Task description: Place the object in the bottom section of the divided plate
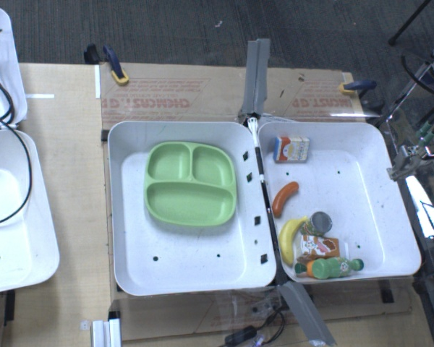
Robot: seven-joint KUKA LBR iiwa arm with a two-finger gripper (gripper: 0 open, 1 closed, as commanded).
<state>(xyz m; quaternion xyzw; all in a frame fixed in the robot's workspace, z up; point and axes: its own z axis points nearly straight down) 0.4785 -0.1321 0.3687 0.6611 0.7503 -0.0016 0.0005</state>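
Observation:
A light green divided plate (190, 184) lies in the left bin (130, 251), with two small sections at the far side and one wide section at the near side. All three sections hold nothing. The right bin (376, 194) holds the loose items: a small white and orange carton (291, 149) at the back, an orange sausage-shaped toy (284, 197) in the middle, a yellow banana (290, 238), a grey round can (321, 223), an orange and white packet (318, 248), and a green and orange bottle (329, 267) lying at the front.
A grey divider post (257, 78) stands between the bins at the back. Blue clamps (116, 65) (358, 87) sit on the cardboard behind. White equipment with black cables (7, 179) lies at the far left. Metal framework (416, 157) stands right of the bins.

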